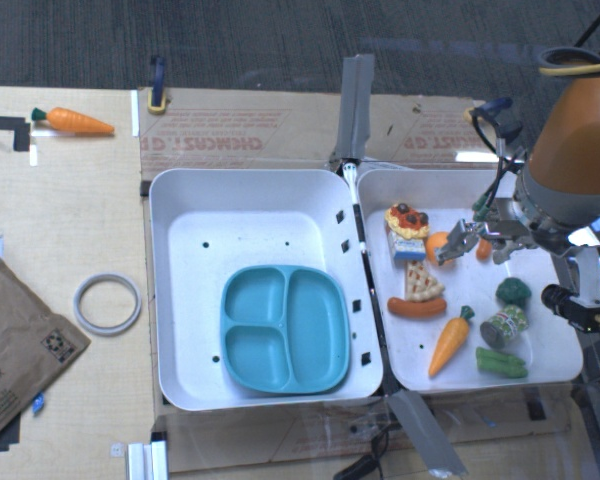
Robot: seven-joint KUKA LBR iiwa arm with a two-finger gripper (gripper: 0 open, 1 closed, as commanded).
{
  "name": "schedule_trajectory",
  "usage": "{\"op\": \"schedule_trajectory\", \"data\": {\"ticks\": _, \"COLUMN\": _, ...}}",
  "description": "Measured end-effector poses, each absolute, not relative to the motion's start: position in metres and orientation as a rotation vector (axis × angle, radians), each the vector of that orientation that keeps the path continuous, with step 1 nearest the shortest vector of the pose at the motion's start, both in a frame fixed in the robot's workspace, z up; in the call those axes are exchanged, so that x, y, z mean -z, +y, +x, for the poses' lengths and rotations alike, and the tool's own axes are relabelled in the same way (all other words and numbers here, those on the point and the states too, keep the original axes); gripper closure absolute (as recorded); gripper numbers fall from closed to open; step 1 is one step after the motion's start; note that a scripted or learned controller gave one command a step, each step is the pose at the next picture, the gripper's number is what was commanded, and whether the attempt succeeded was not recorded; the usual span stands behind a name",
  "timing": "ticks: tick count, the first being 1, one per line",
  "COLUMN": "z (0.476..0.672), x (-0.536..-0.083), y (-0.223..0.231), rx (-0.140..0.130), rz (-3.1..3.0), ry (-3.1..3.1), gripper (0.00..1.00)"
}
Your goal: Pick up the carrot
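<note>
The carrot [450,341], orange with a green top, lies at a slant in the right bin [550,373], near its front. A second carrot [77,122] rests on the bench at the far left, outside the bins. My gripper [478,244] hangs over the middle of the right bin, above and behind the bin's carrot and well apart from it. Its fingers stand spread, one finger [457,241] next to a small orange fruit [438,248]. Another small orange piece [484,250] shows under the gripper, and I cannot tell whether it is gripped.
The right bin also holds a pizza slice [423,283], a sausage [417,308], broccoli [513,291], a can [503,325], a green vegetable [501,363] and a topped cake [408,222]. A teal divided tray [285,328] lies in the left bin [180,268]. A tape ring [107,302] sits on the bench.
</note>
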State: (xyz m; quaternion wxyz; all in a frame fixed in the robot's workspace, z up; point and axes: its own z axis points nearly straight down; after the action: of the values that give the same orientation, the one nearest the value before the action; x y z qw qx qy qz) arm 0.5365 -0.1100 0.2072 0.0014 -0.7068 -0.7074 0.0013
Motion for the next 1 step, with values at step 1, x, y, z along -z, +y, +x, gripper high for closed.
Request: {"op": "schedule_trajectory", "data": {"ticks": 1, "z": 0.4769, "x": -0.0925, "y": -0.1115, "rx": -0.002, "rz": -2.349, "ry": -2.083, "gripper": 0.00}}
